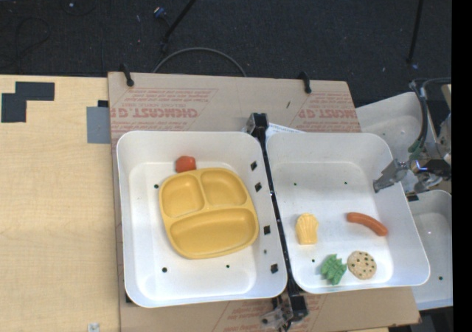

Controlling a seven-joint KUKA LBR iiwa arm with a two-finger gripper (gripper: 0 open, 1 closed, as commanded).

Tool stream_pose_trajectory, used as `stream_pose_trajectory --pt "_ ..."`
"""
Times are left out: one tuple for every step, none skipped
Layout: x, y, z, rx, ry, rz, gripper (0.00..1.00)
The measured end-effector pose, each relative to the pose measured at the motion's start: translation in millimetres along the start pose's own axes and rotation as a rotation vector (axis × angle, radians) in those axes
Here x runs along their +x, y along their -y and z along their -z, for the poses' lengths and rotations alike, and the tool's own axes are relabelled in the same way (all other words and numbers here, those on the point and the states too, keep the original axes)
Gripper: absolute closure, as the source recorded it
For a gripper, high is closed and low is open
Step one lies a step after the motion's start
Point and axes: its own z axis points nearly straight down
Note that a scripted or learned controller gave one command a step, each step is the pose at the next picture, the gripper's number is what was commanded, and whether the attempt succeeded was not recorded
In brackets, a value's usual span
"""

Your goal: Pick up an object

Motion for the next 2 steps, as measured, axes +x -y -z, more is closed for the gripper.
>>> stream_pose_trajectory --pt "0 -2 7 -0.013 0.004 0.003 0.0" --pt "5 -4 -57 -0.007 0.0 0.004 0.0"
